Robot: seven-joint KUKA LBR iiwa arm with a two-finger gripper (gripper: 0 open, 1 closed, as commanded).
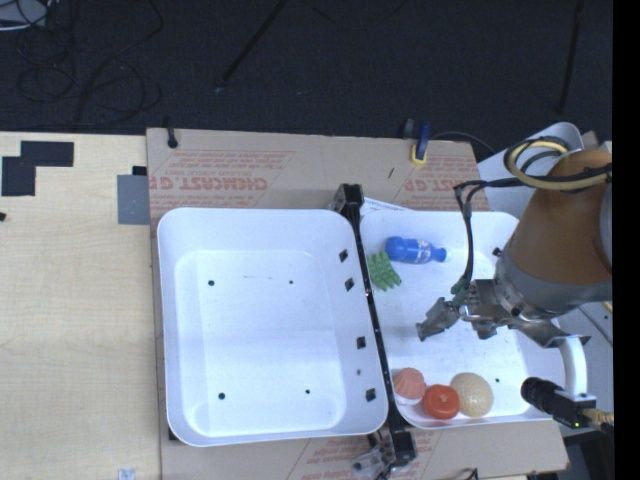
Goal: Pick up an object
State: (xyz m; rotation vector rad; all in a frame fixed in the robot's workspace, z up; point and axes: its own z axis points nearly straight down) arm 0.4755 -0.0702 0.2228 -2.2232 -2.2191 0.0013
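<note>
1 fixed camera looks down at a slant from above the bench, far enough back to take in both bins whole. The gripper [436, 323] sits right of center in the frame, over the right bin [478, 230]. The left bin [180, 230] lies well to its left, dark floor [300, 48] beyond it at the top, pale bench surface [70, 318] at far left.
</note>
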